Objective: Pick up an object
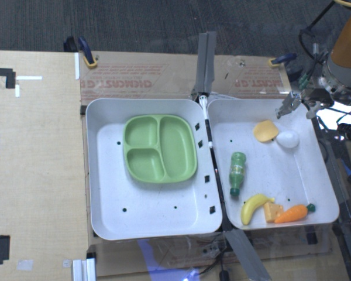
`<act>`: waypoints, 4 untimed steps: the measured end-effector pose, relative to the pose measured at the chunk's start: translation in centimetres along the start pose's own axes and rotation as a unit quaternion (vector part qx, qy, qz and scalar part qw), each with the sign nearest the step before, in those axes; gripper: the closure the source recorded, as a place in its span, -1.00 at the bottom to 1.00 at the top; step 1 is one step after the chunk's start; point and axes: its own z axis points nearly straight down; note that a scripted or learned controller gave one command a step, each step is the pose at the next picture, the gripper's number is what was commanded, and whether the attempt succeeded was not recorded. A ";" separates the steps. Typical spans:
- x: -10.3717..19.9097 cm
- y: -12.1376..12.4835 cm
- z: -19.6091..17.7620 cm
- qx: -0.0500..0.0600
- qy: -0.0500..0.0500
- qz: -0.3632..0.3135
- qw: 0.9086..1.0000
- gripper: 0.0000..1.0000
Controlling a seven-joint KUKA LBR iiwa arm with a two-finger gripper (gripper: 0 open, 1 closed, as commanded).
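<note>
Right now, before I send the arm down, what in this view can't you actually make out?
- Gripper: small and blurred above the right bin's far corner, so whether it is open or shut cannot be read.
- Arm: cut off by the frame's right edge.
- Orange wedge: partly covered by the carrot and banana; its identity is unclear.
- White ball: washed out against the white bin; its edge is hard to trace.

Plate (160,149) in left bin (99,174), bottle (237,172) in right bin (322,174)
</note>
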 end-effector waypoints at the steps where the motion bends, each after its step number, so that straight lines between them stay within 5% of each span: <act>1: 0.5 0.4 11.1 -0.002 0.000 -0.114 0.994 -1.00; 2: 0.5 0.5 10.1 -0.003 -0.001 -0.114 0.993 1.00; 3: 4.0 -6.3 11.2 -0.001 0.000 -0.163 0.987 1.00; 4: 4.0 -6.3 11.2 -0.001 0.000 -0.163 0.987 -1.00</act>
